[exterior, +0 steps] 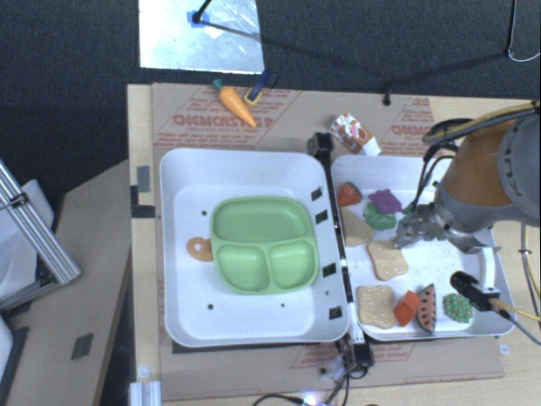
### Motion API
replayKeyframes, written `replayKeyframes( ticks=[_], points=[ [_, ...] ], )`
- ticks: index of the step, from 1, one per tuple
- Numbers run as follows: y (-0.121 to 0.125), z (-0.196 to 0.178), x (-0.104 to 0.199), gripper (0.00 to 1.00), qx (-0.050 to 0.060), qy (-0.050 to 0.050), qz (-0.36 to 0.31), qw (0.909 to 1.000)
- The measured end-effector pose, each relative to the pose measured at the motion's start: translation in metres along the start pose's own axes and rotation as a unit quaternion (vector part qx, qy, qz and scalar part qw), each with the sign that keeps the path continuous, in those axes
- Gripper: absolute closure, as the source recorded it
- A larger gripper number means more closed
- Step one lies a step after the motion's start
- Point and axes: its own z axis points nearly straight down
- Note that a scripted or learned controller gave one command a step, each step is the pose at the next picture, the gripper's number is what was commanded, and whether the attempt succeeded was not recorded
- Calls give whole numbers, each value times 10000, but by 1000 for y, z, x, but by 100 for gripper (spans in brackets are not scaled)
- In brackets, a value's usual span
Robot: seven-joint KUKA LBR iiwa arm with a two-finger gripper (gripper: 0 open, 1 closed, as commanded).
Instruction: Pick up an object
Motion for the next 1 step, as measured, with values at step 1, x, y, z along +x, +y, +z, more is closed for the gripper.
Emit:
replayKeyframes(
  ticks=[1],
  points=[
    [-2,-61,-7,100,14,-12,-1,10000]
  ],
)
